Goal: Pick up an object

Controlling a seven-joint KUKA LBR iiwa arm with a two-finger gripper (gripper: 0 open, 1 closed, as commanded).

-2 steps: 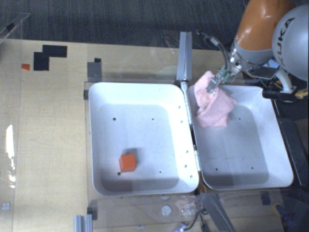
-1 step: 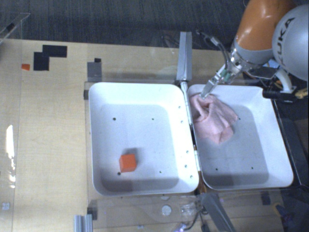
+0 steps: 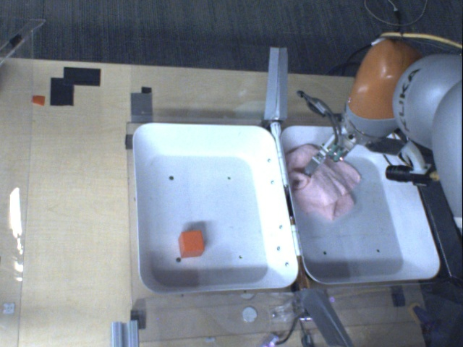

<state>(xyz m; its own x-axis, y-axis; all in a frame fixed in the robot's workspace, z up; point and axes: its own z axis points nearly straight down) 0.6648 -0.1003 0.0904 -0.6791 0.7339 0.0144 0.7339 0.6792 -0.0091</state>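
My gripper sits low over the pink crumpled cloth in the right bin, touching its top edge; can't tell grip state. 1 orange block lies in the left bin

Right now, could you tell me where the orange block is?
The orange block lies in the left bin, near its front-left corner, far from the pink cloth in the right bin.
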